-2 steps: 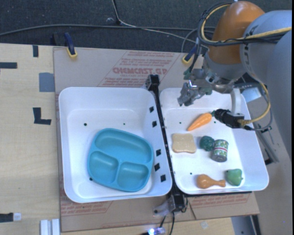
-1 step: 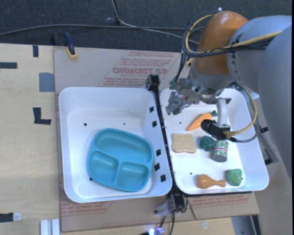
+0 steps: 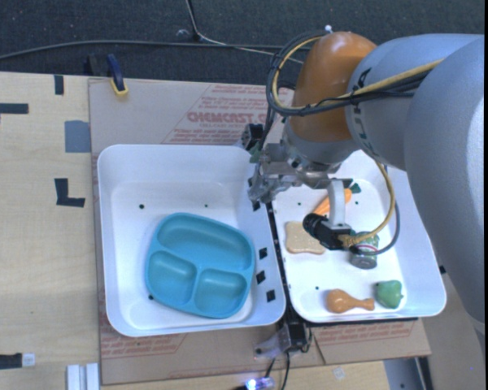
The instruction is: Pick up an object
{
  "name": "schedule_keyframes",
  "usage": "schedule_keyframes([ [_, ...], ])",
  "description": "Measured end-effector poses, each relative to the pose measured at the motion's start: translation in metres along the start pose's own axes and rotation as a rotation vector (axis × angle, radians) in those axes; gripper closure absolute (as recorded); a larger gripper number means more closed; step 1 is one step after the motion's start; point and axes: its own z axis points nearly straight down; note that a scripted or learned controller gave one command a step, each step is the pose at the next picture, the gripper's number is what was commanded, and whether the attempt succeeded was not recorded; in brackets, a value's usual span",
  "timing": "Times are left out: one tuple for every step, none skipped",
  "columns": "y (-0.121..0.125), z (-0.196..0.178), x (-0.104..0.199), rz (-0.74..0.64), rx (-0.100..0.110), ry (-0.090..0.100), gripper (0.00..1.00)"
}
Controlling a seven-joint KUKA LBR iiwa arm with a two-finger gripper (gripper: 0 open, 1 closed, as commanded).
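- A toy drumstick [image 3: 347,301] and a green toy [image 3: 389,292] are seen at the near edge of the right bin [image 3: 427,287].
- A blue divided plate [image 3: 199,264] is seen in the left bin [image 3: 118,218].
- A toast piece [image 3: 302,239] is seen mid-bin.
- The hand [image 3: 264,187] is positioned over the divider; its opening cannot be told.

Red printing runs across the flat brown cardboard sheet [image 3: 187,112] lying under the two white bins; it seems to read "CHEMCAST", though the grey arm covers the end of the word, and the smaller red lines nearby are too blurred to read.
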Motion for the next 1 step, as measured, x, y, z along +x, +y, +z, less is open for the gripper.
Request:
schedule_keyframes([
  [-0.0287,-0.0026,0.0441,-0.001,0.0,0.0,1.0],
])
